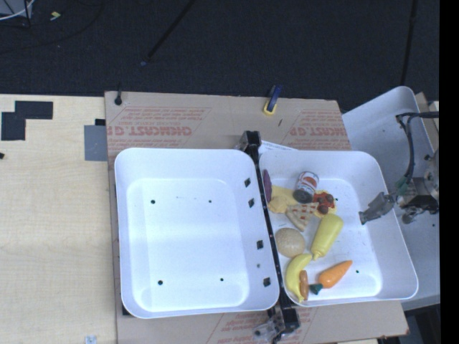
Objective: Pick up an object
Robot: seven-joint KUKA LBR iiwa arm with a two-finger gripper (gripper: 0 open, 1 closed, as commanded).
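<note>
The right white bin (391, 278) holds a cluster of toy foods. A small can (306, 186) with a red label lies at the top of the cluster, with a yellow wedge (281, 199) and a waffle-like piece (300, 216) beside it. Below are a tan round potato (290, 241), a yellow bottle-shaped piece (326, 235), a banana (295, 274) and an orange carrot (334, 274). My gripper (376, 208) hangs over the right side of this bin, right of the cluster and apart from every object. Nothing shows in it.
The left white bin (125, 228) sits against the right one, joined by a black divider (259, 221). Both rest on a cardboard sheet (179, 124) on a wooden bench. A blue-and-yellow clamp (272, 100) sits at the cardboard's far edge. A grey mount (387, 117) stands at the right.
</note>
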